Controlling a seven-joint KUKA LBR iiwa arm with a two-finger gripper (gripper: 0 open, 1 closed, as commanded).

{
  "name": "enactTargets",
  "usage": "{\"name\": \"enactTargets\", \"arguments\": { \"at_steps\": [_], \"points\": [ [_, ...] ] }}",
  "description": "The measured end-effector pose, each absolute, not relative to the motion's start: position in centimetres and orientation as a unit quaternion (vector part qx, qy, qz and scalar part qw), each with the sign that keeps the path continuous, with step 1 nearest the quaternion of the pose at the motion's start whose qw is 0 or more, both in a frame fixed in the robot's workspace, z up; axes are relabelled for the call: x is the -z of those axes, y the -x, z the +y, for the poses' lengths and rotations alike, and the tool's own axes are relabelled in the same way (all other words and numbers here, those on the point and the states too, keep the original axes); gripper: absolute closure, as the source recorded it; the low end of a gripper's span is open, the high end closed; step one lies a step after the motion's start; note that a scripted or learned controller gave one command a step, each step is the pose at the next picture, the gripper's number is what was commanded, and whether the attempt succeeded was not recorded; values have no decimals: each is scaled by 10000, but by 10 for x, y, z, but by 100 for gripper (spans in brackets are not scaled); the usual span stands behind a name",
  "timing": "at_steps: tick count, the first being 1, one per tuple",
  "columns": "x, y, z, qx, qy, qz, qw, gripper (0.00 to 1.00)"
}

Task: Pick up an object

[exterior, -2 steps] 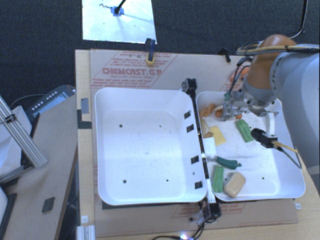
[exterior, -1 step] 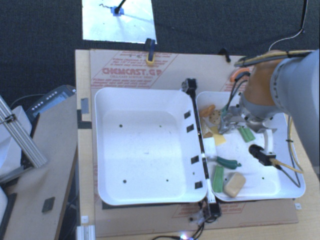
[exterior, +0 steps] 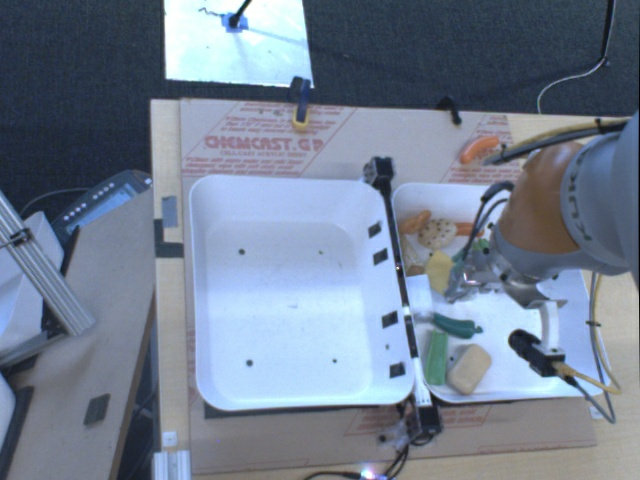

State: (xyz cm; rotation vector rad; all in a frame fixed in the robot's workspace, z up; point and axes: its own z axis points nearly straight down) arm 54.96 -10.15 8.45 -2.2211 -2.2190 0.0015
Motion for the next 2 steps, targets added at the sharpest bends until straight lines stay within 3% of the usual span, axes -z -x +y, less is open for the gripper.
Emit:
{"name": "enactTargets", "arguments": {
  "at_steps": [1, 2],
  "points": [
    [-192, -635, -52, 68, 7029, -7112, -68, 100],
    [-372, -611, 33, 91, 7022, -7119, -58, 100]
  ]
}}
